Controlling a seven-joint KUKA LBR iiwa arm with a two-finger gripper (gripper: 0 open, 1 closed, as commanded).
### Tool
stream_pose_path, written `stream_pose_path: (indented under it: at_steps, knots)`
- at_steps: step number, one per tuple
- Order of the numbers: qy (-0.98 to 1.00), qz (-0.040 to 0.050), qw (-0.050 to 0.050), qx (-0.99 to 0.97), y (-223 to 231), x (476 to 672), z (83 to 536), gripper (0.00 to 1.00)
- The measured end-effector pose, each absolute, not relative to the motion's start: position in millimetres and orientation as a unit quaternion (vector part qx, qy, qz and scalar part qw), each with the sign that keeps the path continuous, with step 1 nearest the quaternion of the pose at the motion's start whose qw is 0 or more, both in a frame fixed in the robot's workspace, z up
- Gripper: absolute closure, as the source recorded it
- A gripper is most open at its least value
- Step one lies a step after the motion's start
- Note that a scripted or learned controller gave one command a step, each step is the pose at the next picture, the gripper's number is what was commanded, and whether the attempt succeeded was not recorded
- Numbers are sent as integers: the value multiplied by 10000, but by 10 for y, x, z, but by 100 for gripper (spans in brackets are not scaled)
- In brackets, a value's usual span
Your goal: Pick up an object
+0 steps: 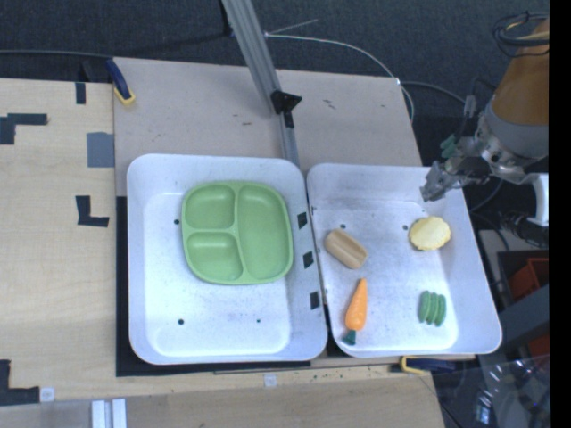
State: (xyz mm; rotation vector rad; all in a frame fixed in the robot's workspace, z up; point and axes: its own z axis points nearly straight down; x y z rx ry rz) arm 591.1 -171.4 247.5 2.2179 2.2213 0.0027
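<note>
The right bin (375,190) holds a tan bread roll (345,248), an orange carrot (357,305), a round yellow piece (429,234) and a green pea pod (432,308). My gripper (439,182) hangs over the bin's far right corner, just above and beyond the yellow piece, apart from it. Nothing shows between its fingers.
The left bin (152,266) carries a green divided plate (238,231). A grey metal pole (254,43) slants up from between the bins at the back. Cables run behind the right bin. The wooden bench spreads to the left.
</note>
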Motion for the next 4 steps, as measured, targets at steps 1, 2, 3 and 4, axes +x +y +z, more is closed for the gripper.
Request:
stream_pose_path:
  at_steps: [1,2,3,4]
  knots:
    - [7091,-4,-12,7051,-1174,5826,2373,100]
    - [7094,-6,-15,7048,-579,5593,2333,100]
    - [7088,-12,-21,7054,-132,5335,2260,100]
    - [7095,-11,-22,7047,434,5102,2215,100]
